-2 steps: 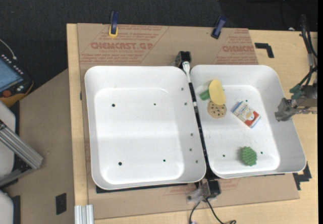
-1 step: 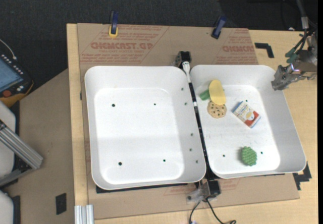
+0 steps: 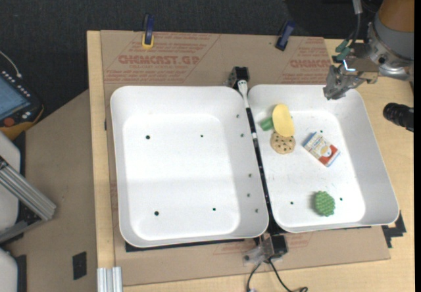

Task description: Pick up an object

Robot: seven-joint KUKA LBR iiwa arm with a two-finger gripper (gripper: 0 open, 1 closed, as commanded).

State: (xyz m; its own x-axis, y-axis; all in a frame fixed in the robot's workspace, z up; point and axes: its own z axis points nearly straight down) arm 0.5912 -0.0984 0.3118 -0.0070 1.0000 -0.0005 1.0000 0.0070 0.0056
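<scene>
- Green ball (image 3: 323, 203) lies at the right bin's (image 3: 375, 152) five o'clock; carton (image 3: 321, 149), cookie (image 3: 283, 144) and banana (image 3: 283, 120) sit nearer centre.
- Gripper (image 3: 336, 90) hangs at one o'clock above the rim, carrying nothing; its opening cannot be told.
- Picking judged not yet begun.

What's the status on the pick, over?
Hand above right bin's far edge, nothing seen in it. Banana, cookie, small carton, green ball all lying in right bin. Nothing blocking them.

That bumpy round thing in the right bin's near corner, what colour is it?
Green, seen best in the camera view: the bumpy round object sits alone on the right bin.
</scene>
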